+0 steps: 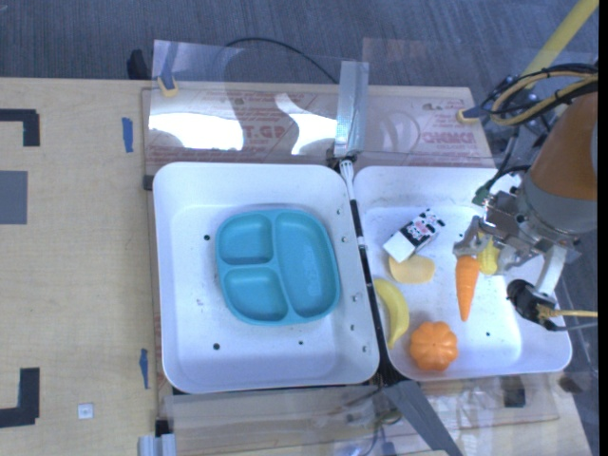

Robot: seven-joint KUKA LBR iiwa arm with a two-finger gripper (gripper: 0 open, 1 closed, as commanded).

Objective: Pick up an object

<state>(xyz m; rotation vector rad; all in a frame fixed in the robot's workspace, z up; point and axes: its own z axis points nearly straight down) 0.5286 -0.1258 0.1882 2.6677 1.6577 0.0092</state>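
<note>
The claw (486, 245) hung low over the right bin (541, 350), just above the carrot (466, 286), apparently lined up for a grasp; whether it was clenched or released I could not tell. The carrot lay on the bin floor beside the banana (393, 310) and orange (434, 345).

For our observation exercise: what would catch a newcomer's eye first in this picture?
The blue divided plate in the middle of the left bin stands out. Next come the bright things in the right bin: an orange at the front, a banana and a carrot, with the gripper just above the carrot.
</note>
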